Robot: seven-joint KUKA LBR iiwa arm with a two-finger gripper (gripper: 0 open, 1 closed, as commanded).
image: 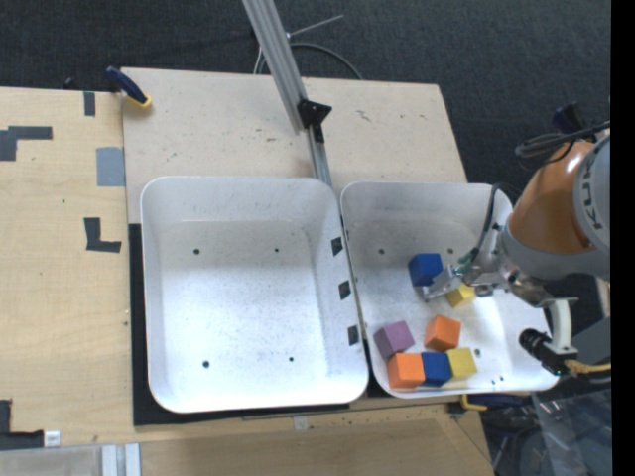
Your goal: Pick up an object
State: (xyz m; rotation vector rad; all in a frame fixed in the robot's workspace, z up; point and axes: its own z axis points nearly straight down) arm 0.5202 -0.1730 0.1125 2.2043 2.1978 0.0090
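The right bin (417, 206) holds several small blocks. A blue cube (426, 268) lies near its middle, with a small yellow block (460, 296) just to its right. Lower down sit an orange cube (443, 332) and a purple block (394, 338). Along the front wall stand an orange block (406, 369), a blue block (436, 367) and a yellow block (461, 363) in a row. My gripper (448, 282) reaches in from the right and is down between the blue cube and the small yellow block, close to both.
The left bin (238, 296) stands beside the right one, sharing a middle wall. A slanted metal pole (283, 58) rises behind the bins. The arm's orange band (551, 201) hangs over the right bin's right rim.
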